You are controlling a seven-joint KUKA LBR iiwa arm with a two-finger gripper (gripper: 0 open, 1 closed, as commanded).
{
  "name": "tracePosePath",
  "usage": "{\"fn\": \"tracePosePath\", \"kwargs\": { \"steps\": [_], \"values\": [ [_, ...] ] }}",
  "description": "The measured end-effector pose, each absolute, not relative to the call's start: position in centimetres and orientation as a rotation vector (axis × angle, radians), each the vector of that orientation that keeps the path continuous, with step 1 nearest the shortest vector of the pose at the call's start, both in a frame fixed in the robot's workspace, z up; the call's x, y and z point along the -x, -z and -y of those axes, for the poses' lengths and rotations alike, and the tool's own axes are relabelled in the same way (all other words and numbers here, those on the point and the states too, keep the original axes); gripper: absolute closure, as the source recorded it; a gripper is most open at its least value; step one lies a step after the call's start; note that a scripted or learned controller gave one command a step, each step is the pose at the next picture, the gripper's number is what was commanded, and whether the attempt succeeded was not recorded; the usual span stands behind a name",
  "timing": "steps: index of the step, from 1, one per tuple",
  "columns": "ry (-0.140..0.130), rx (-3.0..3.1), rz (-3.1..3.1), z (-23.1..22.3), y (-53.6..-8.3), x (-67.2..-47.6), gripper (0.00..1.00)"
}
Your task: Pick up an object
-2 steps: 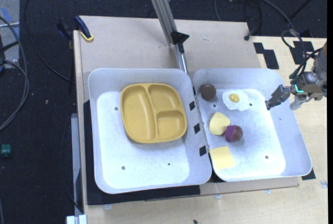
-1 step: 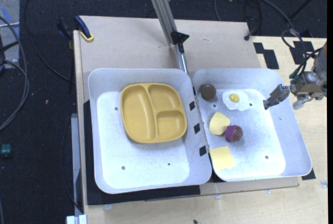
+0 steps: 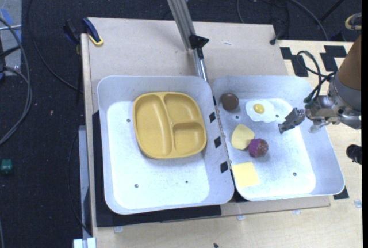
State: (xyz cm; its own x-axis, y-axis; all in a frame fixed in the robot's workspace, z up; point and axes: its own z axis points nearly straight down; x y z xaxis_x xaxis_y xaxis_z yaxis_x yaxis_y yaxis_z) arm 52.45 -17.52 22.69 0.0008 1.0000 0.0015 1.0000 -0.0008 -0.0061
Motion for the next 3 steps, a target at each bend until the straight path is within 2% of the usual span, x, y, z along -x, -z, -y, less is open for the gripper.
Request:
{"fn": "tracePosePath", "kwargs": {
  "steps": [1, 2, 3],
  "values": [
    [-0.005, 2.219, 2.216, 17.7, -16.3, -52.2, 0.0],
    [0.013, 2.232, 2.233, 17.7, -13.1, -52.0, 0.0],
    [0.006, 2.232, 2.225, 17.6, -13.7, -51.8, 1.0]
  ]
}}
